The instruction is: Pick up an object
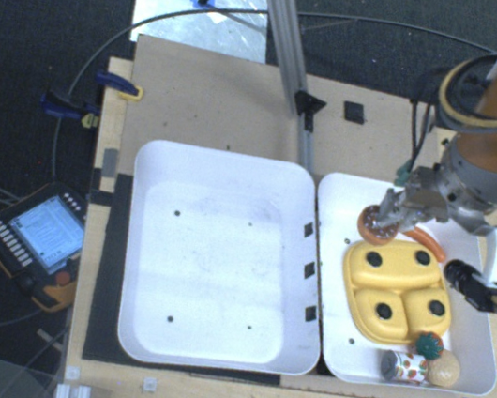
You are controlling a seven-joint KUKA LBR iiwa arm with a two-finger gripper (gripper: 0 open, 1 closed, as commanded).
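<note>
While the small can, the pale ball and the teal piece lie at the near edge of the right bin, nothing is lifted clear yet, so the pick is unfinished. Beyond them sits the yellow 3-lobed toy. Farther back, the gripper is low over a brown ring; I cannot tell whether it grips it.

My bench: tan board on dark carpet, shiny metal sheet at the back, handheld screen glowing left, cables trailing.
</note>
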